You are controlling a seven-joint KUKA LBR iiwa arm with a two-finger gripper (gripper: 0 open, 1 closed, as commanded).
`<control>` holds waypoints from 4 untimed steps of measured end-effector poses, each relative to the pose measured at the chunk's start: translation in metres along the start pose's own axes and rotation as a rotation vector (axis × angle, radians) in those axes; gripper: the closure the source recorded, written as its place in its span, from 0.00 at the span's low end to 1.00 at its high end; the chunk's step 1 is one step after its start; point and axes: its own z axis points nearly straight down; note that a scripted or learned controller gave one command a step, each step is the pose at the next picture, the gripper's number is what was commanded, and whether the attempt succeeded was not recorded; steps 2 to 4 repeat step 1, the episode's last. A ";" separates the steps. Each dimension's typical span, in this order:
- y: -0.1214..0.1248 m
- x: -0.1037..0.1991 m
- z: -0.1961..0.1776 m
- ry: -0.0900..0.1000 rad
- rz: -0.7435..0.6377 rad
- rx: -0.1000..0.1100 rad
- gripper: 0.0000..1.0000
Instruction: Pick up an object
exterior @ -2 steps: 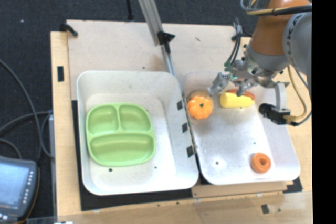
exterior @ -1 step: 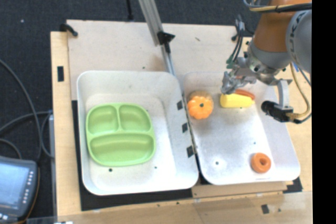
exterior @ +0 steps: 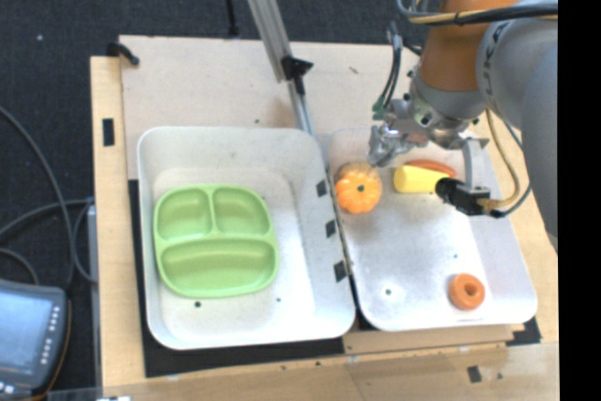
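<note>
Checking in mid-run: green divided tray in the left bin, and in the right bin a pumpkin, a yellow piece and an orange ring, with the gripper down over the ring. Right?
Not quite. The camera view shows the gripper down beside the pumpkin at the far end of the right bin; the orange ring lies apart, near the front corner. The green tray in the left bin and the yellow piece are as you said.

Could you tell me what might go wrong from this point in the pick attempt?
The gripper hangs just above the pumpkin, which is round and could roll or slip away from a closing grasp. The pumpkin sits against the bin wall, so a finger may strike the wall on the way down. The yellow piece lies close beside it and could get knocked or caught along with it.
</note>
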 end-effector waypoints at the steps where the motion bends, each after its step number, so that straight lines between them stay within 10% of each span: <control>1: -0.001 0.010 0.004 -0.001 0.002 0.000 1.00; 4: -0.001 0.010 0.004 -0.001 0.002 0.000 1.00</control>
